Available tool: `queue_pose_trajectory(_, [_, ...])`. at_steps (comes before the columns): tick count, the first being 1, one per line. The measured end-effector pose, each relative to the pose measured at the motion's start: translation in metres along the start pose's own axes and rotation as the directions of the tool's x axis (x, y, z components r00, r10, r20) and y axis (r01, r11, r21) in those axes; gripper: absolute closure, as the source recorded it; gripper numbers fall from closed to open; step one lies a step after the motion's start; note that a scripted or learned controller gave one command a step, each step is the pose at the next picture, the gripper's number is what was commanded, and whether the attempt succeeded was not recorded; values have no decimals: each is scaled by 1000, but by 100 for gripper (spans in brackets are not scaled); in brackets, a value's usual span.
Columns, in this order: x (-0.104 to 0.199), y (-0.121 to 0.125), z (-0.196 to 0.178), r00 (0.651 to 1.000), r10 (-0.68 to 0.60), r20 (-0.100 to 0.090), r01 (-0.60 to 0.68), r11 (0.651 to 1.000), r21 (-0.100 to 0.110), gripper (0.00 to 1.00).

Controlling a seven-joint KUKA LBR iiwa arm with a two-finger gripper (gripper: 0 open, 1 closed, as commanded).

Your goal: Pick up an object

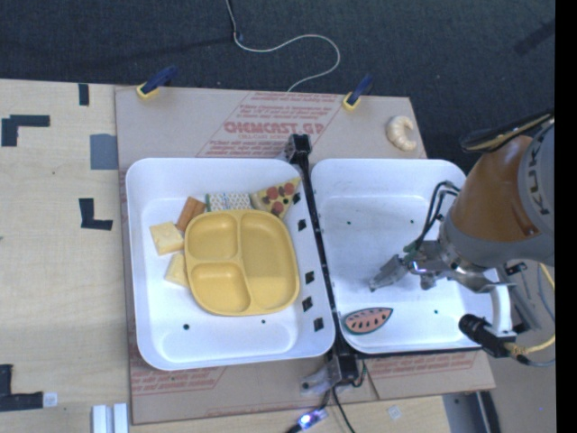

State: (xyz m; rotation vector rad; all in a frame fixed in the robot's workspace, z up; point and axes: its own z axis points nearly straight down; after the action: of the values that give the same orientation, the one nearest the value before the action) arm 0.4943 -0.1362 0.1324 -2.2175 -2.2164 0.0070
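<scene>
The arm's gripper (pixel 386 276) reaches into the right bin (pixel 361 183) from the right side of the frame, its slim fingers stretched toward the bin's middle and hanging over bare white floor; nothing lies between them. Whether those fingers are apart or together cannot be told from this slant. Just below the fingertips, near the lower left corner of the same bin, lies a watermelon slice toy (pixel 368 319), red with dark seeds and a green rind, apart from the gripper. The grey arm with its orange band (pixel 491 183) fills the right side of the frame.

In the left bin (pixel 144 242) a yellow divided plate (pixel 242 262) with 3 compartments sits near the middle. Along its upper and left rim are small pieces: an orange-brown block (pixel 189 212), 2 pale yellow squares (pixel 166 238), a speckled flat piece (pixel 228 202) and a pizza slice toy (pixel 278 194) near the upper right of that bin.

Outside the bins, on the cardboard at upper right, rests a pale curved shrimp-like item (pixel 402 133). A white cable (pixel 297 41) loops across the dark floor at the top
</scene>
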Motion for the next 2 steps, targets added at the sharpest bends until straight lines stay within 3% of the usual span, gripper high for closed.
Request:
queue_pose_trajectory(1, [1, 0, 51, 1000, -1, 1, 1, 1000, -5, 0])
queue_pose_trajectory(2, [0, 1, 37, 1000, -1, 3, 1, 1000, -8, 100])
